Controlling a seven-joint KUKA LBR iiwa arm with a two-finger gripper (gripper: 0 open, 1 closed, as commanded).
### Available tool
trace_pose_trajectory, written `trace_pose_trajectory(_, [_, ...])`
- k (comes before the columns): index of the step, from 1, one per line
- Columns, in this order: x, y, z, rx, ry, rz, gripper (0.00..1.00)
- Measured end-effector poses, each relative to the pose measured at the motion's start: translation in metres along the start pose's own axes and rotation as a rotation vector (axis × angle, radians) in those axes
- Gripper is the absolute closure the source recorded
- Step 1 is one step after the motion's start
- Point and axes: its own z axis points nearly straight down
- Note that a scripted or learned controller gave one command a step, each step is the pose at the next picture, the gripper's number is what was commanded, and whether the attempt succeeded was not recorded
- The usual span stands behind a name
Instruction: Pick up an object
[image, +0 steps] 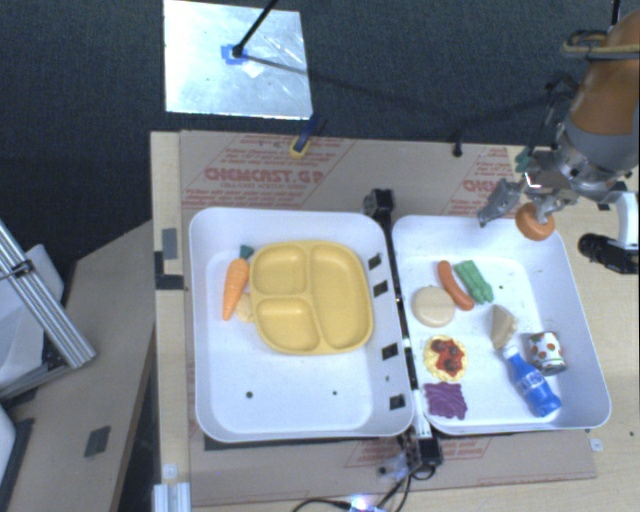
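The left bin (205, 330) is sitting on the worktop (170, 180) and holding a yellow tray (305, 297) with three compartments. A carrot (234, 287) is lying just beside the tray at its 9 o'clock, tip pointing down, with a small green piece (246, 252) at the carrot's 12 o'clock.

The right bin (575, 300) is lying just beside the left bin, at its 3 o'clock, and holding the rest of the toy food. A sausage (455, 284) and a green pod (474, 280) are lying side by side, tilted, near the middle. A round tan bun (434, 306) is touching the sausage at its 7 o'clock. At the bun's 6 o'clock a small pizza (445, 357) is resting, and at the pizza's 6 o'clock a purple bunch (446, 400) is lying by the near wall. A tan wedge (502, 326) is sitting at the bun's 3 o'clock. At the wedge's 5 o'clock a blue bottle (531, 384) is lying tilted, touching a small can (545, 351) at its 1 o'clock.

The hand (530, 205) is hanging over the right bin's far right corner, at the pod's 1 o'clock. An orange ball (536, 224) is sitting right under the hand; whether the hand is clenched on the ball or released, I cannot tell.
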Motion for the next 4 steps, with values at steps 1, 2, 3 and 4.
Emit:
trace_pose_trajectory(1, [0.0,0.002,-0.009,-0.013,-0.002,-0.002,0.0])
trace_pose_trajectory(2, [0.01,0.003,0.041,-0.01,-0.001,-0.004,0.0])
trace_pose_trajectory(3, [0.015,0.0,0.084,-0.01,-0.001,-0.003,0.0])
trace_pose_trajectory(4, [0.017,0.006,0.127,-0.009,-0.001,-0.005,0.0])
